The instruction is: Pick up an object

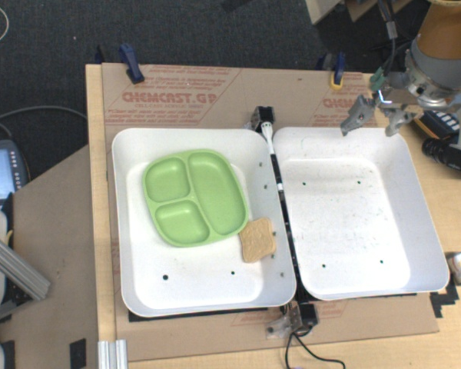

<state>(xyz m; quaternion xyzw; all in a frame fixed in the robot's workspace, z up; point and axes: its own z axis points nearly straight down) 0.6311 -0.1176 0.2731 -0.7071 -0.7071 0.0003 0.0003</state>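
A green divided plate [195, 198] lies in the left bin [134, 160], toward its middle. A tan square piece like a cracker or sponge [257, 240] rests at the plate's lower right corner, close to the bin's right wall. My gripper [373, 118] hangs over the far edge of the right bin [415, 206], up at the top right. Its two grey fingers are spread apart with nothing between them. It is far from both objects.
The two white bins sit side by side on a cardboard sheet [177, 94] held by blue clamps [131, 62]. A black cable and bracket [264, 118] run along the seam between the bins. The arm's wrist [446, 37] rises at the top right.
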